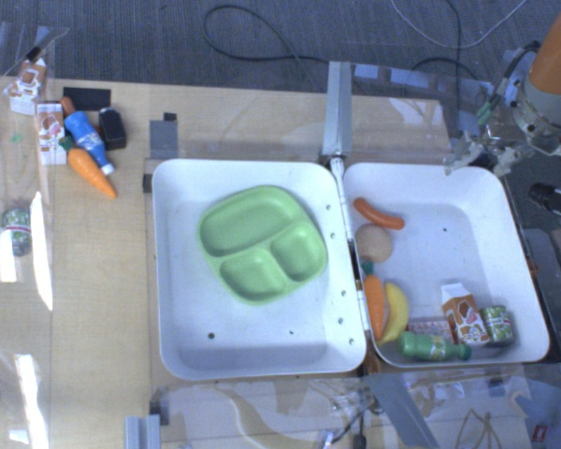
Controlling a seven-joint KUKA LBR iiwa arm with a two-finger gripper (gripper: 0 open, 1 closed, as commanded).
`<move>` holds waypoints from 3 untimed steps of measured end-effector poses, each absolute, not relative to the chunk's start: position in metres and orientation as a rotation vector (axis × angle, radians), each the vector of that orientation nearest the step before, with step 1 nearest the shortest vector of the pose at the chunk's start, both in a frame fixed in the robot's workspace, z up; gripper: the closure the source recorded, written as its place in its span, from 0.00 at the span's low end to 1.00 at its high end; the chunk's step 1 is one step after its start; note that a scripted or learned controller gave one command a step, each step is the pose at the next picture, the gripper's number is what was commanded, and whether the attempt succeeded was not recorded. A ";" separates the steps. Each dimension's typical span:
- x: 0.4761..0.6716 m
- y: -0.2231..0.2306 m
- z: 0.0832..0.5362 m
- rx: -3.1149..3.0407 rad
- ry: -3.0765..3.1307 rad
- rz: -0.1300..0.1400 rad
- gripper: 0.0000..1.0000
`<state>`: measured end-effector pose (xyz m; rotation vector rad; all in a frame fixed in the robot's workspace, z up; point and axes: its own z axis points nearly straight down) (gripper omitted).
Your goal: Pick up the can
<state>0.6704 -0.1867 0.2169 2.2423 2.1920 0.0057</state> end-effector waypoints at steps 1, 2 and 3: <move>0.671 -0.187 0.206 2.271 2.161 0.006 0.00; 0.671 -0.187 0.206 2.271 2.161 0.006 0.00; 0.644 -0.136 0.263 2.339 2.089 0.009 0.00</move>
